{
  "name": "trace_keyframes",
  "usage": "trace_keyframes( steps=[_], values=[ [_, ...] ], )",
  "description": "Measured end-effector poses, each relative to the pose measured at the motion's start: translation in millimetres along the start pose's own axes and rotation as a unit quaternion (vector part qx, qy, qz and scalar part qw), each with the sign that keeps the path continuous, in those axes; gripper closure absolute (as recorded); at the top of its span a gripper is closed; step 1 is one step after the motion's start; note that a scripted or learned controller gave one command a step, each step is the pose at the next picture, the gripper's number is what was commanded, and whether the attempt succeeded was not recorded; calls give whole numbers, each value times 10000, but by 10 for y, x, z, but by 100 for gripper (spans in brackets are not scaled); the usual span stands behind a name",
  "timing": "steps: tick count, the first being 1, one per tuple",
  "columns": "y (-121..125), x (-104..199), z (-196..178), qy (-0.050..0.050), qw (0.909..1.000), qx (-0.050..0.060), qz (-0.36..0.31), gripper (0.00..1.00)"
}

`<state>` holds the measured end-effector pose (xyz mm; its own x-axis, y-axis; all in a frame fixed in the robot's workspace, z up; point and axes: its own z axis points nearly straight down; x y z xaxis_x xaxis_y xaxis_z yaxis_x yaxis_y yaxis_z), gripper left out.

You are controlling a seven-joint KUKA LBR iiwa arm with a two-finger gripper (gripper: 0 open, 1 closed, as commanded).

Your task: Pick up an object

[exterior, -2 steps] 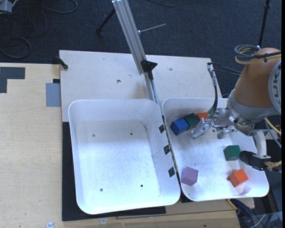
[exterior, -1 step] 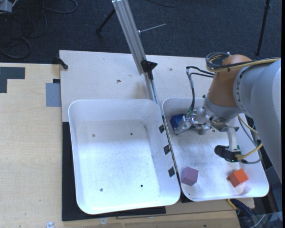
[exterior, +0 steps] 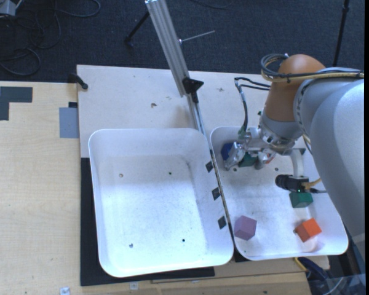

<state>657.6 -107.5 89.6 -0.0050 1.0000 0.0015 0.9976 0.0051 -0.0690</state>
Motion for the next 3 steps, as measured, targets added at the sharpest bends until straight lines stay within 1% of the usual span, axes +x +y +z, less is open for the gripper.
trace_keyframes(
  steps=[1, 2, 3],
  values=[
    [-27, -8, -79, -17, 10000, 16, -1, 100],
    [-499, 683, -1024, 4, 9994, -355, 9, 100],
    [31, 1695, -1003, 9, 9994, -342, -10, 100]
  ],
)
